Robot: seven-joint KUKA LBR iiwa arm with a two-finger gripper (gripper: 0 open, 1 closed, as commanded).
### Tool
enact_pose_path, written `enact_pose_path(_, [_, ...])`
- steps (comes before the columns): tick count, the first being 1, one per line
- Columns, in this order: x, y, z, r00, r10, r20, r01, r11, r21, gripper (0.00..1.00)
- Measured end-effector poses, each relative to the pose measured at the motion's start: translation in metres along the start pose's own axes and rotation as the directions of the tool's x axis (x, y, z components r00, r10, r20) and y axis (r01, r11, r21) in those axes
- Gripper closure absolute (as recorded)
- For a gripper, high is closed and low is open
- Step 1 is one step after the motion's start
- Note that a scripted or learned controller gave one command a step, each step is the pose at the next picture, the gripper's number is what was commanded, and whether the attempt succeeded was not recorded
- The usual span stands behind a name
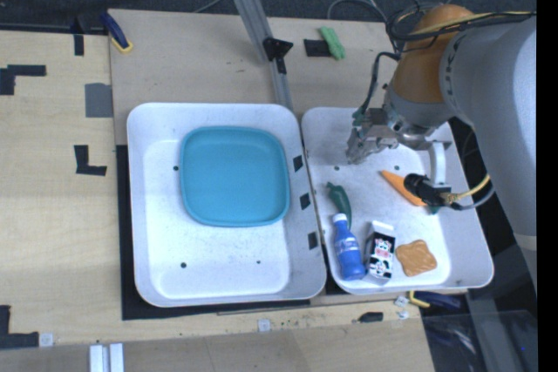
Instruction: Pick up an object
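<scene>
a grey kuka arm point(488, 100) reaches in from the right over the right-hand bin point(466, 270), its gripper point(359, 151) poised low above a bare patch in the bin's upper left corner; the picture is too coarse to tell how the hand is set, and nothing can be seen in its grasp. the likely picks lie apart from it, toward the bin's lower half: an orange carrot-shaped piece point(399, 186) just right of the gripper, a green-handled tool point(338, 198) below it, a blue bottle point(347, 248) lying lengthwise, a small black-and-white carton point(380, 250) just beside the bottle, and a tan, biscuit-like lump point(416, 257) near the front right corner. spread loosely rather than stacked, the items each appear to leave room for a grasp from above. the left-hand bin point(157, 205) carries a square teal plate point(234, 175) lying flat, well away from the arm.
</scene>
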State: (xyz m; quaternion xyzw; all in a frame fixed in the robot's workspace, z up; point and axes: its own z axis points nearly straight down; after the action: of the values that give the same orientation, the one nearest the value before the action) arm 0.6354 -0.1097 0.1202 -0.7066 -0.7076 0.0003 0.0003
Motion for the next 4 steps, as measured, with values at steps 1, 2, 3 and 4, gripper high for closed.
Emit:
enact_pose_path(1, [0.002,-0.001,-0.042,1.0,0.001,0.0,-0.001,1.0,-0.004,1.0])
enact_pose_path(2, [0.0,-0.009,-0.088,1.0,0.001,0.0,-0.001,1.0,-0.004,1.0])
enact_pose_path(3, [0.0,-0.008,-0.132,1.0,0.001,0.0,-0.001,1.0,-0.004,1.0])
enact_pose_path(4, [0.049,-0.022,-0.118,1.0,-0.002,-0.001,0.002,1.0,0.001,1.0])
